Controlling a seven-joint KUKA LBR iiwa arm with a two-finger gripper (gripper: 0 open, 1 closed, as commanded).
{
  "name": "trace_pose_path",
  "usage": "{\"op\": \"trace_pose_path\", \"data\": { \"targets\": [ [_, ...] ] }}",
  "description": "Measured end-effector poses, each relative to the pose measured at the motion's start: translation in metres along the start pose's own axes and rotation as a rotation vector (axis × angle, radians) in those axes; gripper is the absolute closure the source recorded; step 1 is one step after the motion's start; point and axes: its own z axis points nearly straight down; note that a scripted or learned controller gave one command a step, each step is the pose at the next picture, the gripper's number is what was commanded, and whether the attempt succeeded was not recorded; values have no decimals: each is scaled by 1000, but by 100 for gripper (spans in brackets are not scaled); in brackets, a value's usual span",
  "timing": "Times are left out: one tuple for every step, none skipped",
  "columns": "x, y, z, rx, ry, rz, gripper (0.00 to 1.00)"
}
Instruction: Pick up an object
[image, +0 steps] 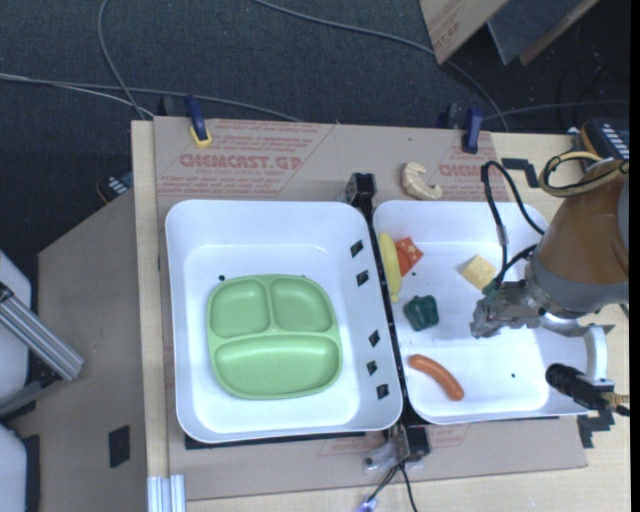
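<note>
The tool (487, 318) hangs over the right bin (520, 400); its grip state is unclear. Left of it lie a pepper (421, 312), sausage (436, 376) and banana (388, 266).

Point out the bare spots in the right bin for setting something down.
Right bin: bare floor between the sausage and the front rim, and along the back wall. Crowded by the divider: banana, green pepper. Gripper hangs mid-bin.

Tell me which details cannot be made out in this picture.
- Pincer, camera view: too small and dark to tell whether it is open or shut.
- Arm, camera view: cut off by the right edge.
- Beige object on the board behind the right bin: too small to identify.
</note>
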Motion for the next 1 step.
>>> {"op": "trace_pose_path", "data": {
  "targets": [
    [1,-2,-43,-4,-2,-1,100]
  ]
}}
